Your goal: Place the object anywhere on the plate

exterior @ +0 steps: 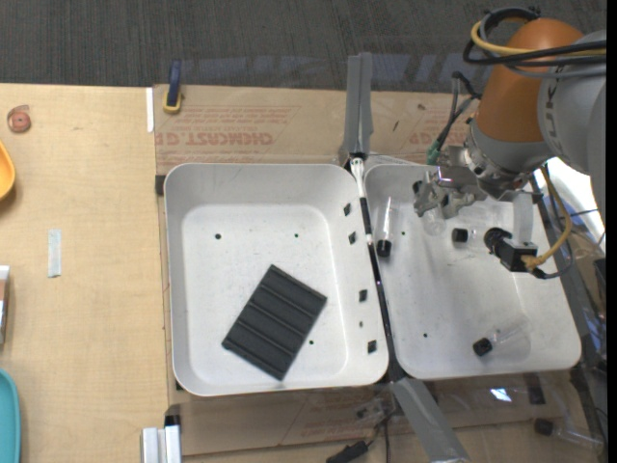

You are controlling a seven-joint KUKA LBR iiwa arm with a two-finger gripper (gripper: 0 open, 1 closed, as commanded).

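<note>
At upper right, the grey arm's two-finger gripper (442,193), grip state impossible to tell, hovers over the right white bin (549,345); it should centre over one clear black-capped tube (383,228) before lifting toward the dark ribbed rectangular plate (276,320) lower left.

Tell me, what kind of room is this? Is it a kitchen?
Probably not a kitchen; it looks like a robot test lab. A grey robot arm with an orange band reaches over two shallow white plastic bins set on a cardboard-covered bench, and a ridged black rectangular plate lies in the left bin.
</note>
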